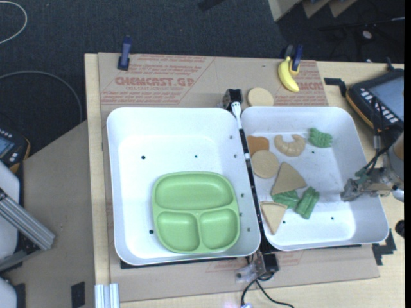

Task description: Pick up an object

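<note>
Grey metal at the right edge of the frame is all you get of the gripper (361, 186); most of the arm is cut off there, so its pose is hard to judge. You cannot tell how it is set, and nothing shows in its grasp. It sits low over the right bin (334, 233), near that bin's right wall. Left of it lie a green pickle (307, 202), a tan wedge (287, 180) and a croissant (290, 144). A green divided tray (194, 211) rests in the left bin (128, 172).
</note>
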`<state>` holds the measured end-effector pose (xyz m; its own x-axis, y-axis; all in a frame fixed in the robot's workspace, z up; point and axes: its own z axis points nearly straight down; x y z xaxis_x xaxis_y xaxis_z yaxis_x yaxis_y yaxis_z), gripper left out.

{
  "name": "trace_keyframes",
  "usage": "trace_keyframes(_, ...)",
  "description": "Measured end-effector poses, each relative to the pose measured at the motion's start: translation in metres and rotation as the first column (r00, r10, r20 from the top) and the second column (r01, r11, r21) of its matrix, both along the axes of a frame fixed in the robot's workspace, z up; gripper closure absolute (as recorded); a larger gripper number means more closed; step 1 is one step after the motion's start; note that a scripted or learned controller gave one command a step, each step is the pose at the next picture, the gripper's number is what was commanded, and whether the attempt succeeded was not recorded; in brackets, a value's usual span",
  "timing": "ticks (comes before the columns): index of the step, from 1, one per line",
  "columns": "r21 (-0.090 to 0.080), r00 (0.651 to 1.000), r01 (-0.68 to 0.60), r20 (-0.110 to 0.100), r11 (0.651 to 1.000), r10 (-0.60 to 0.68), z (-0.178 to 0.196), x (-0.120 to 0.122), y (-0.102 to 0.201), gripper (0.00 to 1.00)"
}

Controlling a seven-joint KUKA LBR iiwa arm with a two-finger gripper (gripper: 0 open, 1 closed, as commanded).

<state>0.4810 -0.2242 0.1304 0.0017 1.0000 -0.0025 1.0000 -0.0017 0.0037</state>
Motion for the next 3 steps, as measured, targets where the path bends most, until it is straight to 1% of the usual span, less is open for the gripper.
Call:
trace_keyframes(1,-0.002,1.000,0.000,0.003,1.000,0.000,0.010,0.001,0.000,1.00)
trace_keyframes(2,0.003,1.000,-0.008,-0.002,1.000,0.008,-0.049,0.051,0.040,1.00)
trace_keyframes(3,-0.001,1.000,-0.002,0.002,1.000,0.002,-0.035,0.050,0.036,1.00)
